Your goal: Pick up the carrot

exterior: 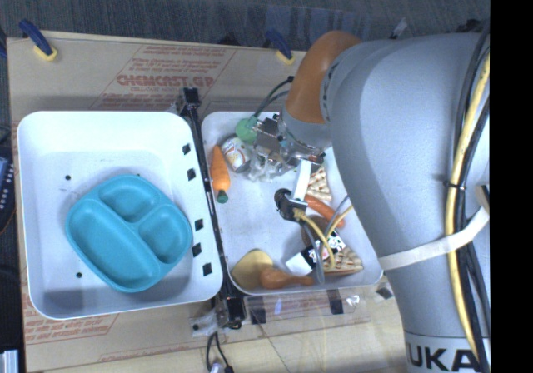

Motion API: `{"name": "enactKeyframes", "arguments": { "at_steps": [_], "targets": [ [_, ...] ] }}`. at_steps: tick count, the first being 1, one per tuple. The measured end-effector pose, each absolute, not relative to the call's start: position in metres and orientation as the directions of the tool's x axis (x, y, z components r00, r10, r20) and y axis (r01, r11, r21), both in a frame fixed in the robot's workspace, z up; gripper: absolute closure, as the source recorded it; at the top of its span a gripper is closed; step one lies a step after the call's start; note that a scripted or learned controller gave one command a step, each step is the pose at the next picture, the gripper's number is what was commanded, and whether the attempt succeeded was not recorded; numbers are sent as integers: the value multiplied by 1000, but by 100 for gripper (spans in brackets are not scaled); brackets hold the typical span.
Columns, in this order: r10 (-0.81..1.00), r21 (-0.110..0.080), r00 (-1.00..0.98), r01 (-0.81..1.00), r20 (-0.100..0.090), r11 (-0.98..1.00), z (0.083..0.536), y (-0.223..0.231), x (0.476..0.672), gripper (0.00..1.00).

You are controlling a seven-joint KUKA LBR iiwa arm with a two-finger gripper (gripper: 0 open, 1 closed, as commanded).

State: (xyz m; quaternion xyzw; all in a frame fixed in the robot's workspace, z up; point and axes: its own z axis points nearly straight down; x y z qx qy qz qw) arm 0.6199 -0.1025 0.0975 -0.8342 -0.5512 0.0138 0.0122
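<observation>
Pincer (265,165) of mine hangs over the right bin (250,234), its grip state impossible to tell. Just left of it lies the carrot (220,171) by the bin's left wall, long axis running top to bottom, stem end nearest me.

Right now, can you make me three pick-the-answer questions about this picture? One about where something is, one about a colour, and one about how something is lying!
1. Where is the carrot?
A. in the right bin, by its left wall
B. on the plate
C. on the floor

2. What colour is the plate in the left bin?
A. red
B. blue
C. yellow

3. How is the carrot?
A. standing upright
B. cut in pieces
C. lying flat

Answers: 1 A, it lies along the right bin's left wall. 2 B, the divided plate is light blue. 3 C, it lies whole on the bin floor, beside the gripper.
</observation>
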Motion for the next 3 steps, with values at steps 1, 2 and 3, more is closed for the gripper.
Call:
{"name": "enactKeyframes", "arguments": {
  "at_steps": [1,2,3],
  "targets": [
    [921,-43,389,920,-13,-389,97,-102,619,0],
    [801,-14,598,801,-5,-598,90,-95,588,0],
    [805,-22,593,805,-4,-593,100,-94,588,100]
  ]
}}
